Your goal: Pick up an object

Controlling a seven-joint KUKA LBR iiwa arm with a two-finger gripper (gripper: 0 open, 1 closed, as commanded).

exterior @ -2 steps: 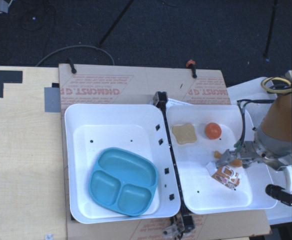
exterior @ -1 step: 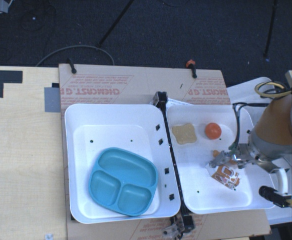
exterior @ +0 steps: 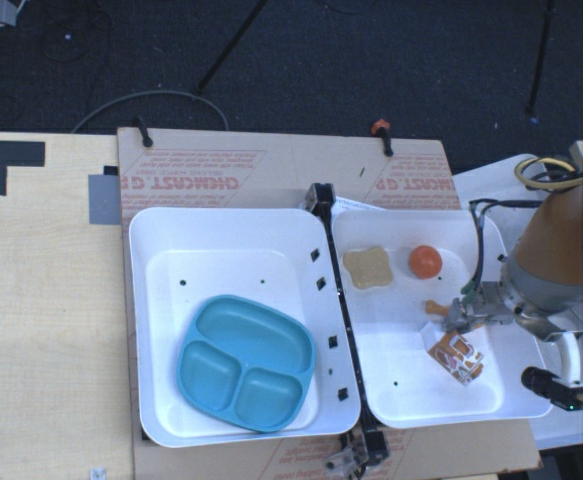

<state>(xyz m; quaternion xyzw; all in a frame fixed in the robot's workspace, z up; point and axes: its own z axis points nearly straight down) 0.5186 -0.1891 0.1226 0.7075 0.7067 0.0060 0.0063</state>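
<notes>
Over the right bin (exterior: 491, 393), near its right edge, the end effector (exterior: 468, 313) hangs low beside a small brown-and-white packet (exterior: 456, 356); whether it is spread or pressed together I cannot tell. Toward the bin's far edge lie a tan sponge-like square (exterior: 368, 266) and an orange ball (exterior: 425, 261). A blue divided plate (exterior: 246, 361) sits in the left bin (exterior: 161, 238). This looks like the approach; next it must settle squarely over the packet and pinch it.

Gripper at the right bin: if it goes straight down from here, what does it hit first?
Probably the orange-and-white packet lying just under the gripper, then the right bin floor. Height above the packet is unclear from this view.
</notes>
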